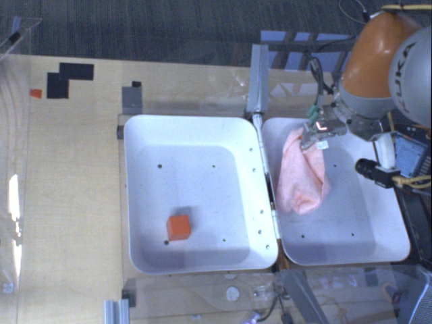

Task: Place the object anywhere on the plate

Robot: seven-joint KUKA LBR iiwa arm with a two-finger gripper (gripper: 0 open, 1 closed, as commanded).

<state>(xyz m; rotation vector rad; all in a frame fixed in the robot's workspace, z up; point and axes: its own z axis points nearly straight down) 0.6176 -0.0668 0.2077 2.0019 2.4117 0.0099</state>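
A pink cloth [302, 177] hangs in a long fold over the left part of the right bin [368, 231]. Its top end is pinched in my gripper [314, 139], which reaches in from the upper right and is shut on it. The cloth's lower end droops towards the bin floor near the divider between the bins. Whether that end touches the floor I cannot tell. A small orange cube [179, 227] lies on the floor of the left bin [196, 167], near its front left corner, far from the gripper.
The arm's grey and orange wrist [378, 59] looms over the right bin's back right corner, with cables and a black fitting [376, 171] beside it. A metal divider [266, 181] runs between the bins. Black markers [67, 78] lie on the bench at far left.
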